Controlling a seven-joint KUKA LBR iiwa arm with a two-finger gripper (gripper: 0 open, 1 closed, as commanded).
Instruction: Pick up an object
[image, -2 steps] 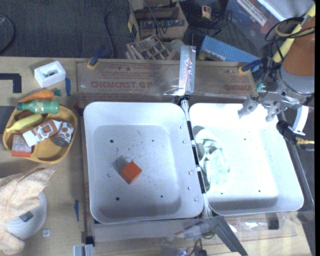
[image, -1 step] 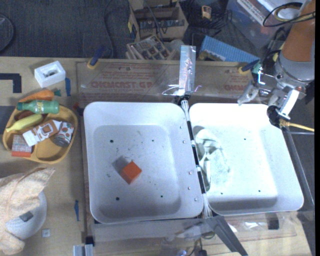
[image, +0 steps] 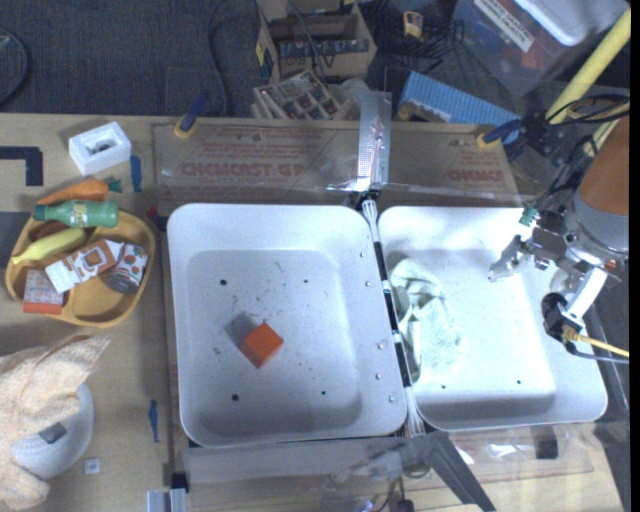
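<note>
An orange block (image: 263, 344) lies in the left bin (image: 200, 240), left of its middle, with a small grey piece touching its upper left side. A crumpled pale green and white cloth (image: 424, 314) rests in the right bin (image: 520, 390) against its left wall. My gripper (image: 545, 278) hangs over the right bin's upper right part, well to the right of the cloth. It is open, its fingers spread apart with nothing between them.
A yellow bowl (image: 110, 308) holding toy food stands left of the bins, with a white box (image: 99, 147) behind it. A crinkled bag (image: 45, 405) lies at the lower left. Cables and a yellow rod (image: 596, 58) crowd the upper right.
</note>
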